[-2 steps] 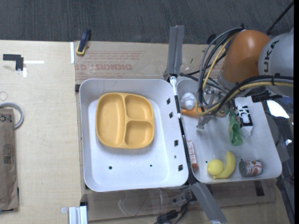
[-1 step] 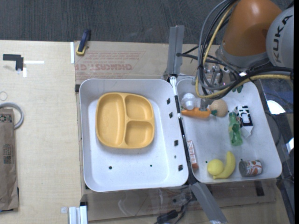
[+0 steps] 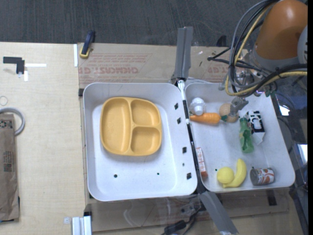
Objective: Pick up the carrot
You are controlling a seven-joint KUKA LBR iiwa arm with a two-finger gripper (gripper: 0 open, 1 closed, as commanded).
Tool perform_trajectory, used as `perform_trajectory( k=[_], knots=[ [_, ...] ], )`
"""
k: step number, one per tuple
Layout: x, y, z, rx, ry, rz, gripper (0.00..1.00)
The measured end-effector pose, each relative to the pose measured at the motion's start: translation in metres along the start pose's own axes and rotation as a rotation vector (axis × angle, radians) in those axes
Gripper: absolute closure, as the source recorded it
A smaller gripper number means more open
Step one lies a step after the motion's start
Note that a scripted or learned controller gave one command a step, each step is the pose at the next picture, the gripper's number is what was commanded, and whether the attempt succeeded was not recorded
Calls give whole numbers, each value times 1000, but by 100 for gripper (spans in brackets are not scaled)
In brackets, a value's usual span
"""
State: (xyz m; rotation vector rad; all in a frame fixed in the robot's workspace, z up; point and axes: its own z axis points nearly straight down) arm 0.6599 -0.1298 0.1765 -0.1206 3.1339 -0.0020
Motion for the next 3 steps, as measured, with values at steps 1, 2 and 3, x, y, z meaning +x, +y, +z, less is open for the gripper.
perform_trajectory(
  k=[1, 2, 3],
  knots=[
    [25, 23, 50, -1, 0, -150, 0],
    [0, -9, 22, -1, -3, -305, 0],
    [16, 49, -53, -2, -2, -507, 0]
  ],
)
